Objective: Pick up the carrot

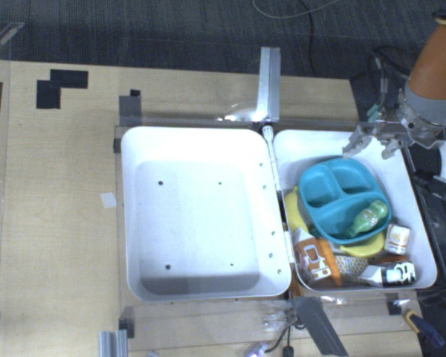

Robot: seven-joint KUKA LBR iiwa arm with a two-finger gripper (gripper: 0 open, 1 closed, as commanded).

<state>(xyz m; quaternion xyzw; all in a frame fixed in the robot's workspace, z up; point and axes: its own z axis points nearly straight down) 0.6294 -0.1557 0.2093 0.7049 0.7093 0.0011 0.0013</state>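
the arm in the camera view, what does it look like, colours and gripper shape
The arm has a rounded orange band above a grey wrist section. Below it sits a pale grey metal gripper with thin fingers. A small teal part and dark cables sit beside the wrist.

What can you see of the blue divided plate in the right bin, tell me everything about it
The blue divided plate looks like smooth turquoise plastic, rounded, with raised ridges splitting it into compartments. It sits tilted in the right bin, propped on a yellow item and the clutter beneath it, not flat on the floor. A small green bottle lies in its lower right compartment. The other compartments hold nothing. The pincer is above its upper edge, apart from it.
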